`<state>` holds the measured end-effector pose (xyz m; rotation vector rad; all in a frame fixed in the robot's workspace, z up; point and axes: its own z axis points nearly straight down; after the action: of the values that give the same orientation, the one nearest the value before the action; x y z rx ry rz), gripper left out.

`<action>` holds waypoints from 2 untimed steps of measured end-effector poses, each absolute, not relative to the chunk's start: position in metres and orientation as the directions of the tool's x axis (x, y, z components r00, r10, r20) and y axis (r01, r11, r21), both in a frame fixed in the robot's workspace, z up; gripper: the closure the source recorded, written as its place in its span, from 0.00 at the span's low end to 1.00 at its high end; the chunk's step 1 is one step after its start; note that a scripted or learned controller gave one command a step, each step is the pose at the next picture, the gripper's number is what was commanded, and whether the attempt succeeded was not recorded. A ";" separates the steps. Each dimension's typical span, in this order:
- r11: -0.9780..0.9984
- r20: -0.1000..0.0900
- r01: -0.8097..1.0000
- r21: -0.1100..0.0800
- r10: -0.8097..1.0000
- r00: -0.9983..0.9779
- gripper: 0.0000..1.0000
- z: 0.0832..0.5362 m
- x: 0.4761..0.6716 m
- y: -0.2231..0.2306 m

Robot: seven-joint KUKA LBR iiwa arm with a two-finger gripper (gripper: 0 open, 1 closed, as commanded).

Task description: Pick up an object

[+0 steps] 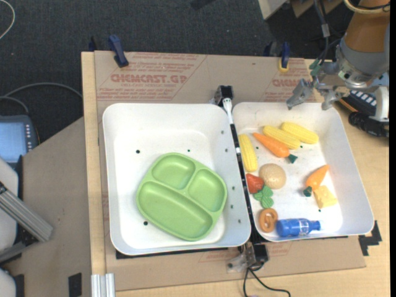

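Gripper [314, 93] hovering over the far edge of the right bin [352, 166], fingers spread wide, nothing between them. Grey arm [365, 48] with its orange band reaching in from the right, wrist high above the bin's far right corner.

Just below the fingers, along the far side of the bin: a yellow corn cob [300, 132] lying across, a second corn piece [278, 134] touching it, a carrot [271, 144] tucked against both. Closest candidates for a pick, though crowded together. Against the bin's left wall, a third corn cob [248, 152] lying lengthways. Mid-bin, a beige round ball [272, 176] standing fairly free, with a red and green piece [258, 187] beside it. Toward the right wall, an orange pepper-like piece [315, 177] touching a yellow wedge [325, 197]. Along the near edge, a blue bottle [297, 227] on its side next to a small orange ring [268, 219].

Left bin [117, 166] holding a green divided plate [180, 195], well apart from the action.

Step in hand, by the look of it: approach, target not yet committed. Next move: line up over one item, descend with fingers straddling it, then close. Risk: a neighbour nudged in that far cluster.
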<state>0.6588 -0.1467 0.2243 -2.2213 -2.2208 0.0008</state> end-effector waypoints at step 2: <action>0.001 0.000 1.000 0.003 1.000 -0.001 1.00 0.110 0.656 -0.104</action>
<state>0.6562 -0.1044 0.1099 -2.2218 -2.2250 -0.0033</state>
